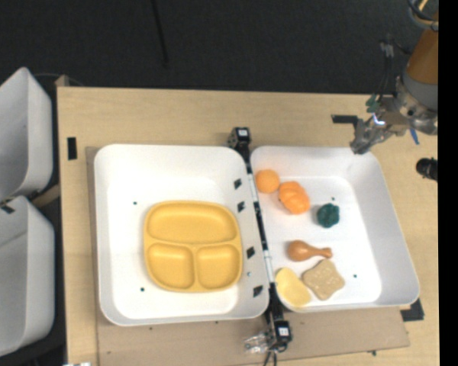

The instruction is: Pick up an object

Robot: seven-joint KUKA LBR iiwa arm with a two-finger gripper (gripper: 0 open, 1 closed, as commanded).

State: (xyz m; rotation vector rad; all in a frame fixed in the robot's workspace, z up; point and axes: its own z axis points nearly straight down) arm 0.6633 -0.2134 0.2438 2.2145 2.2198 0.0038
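Hand (364,139): above the right bin's (366,170) far rim; grip state cannot tell.
Best target: green piece (328,215), standing apart.
Approach: descend centred, straight down.

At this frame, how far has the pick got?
Nothing looks done: the orange ball, orange fruit, green piece, drumstick, cracker and yellow slice all lie in the right bin. The gripper hovers over that bin's far corner, nothing visibly held. Descent, grasp and lift remain.
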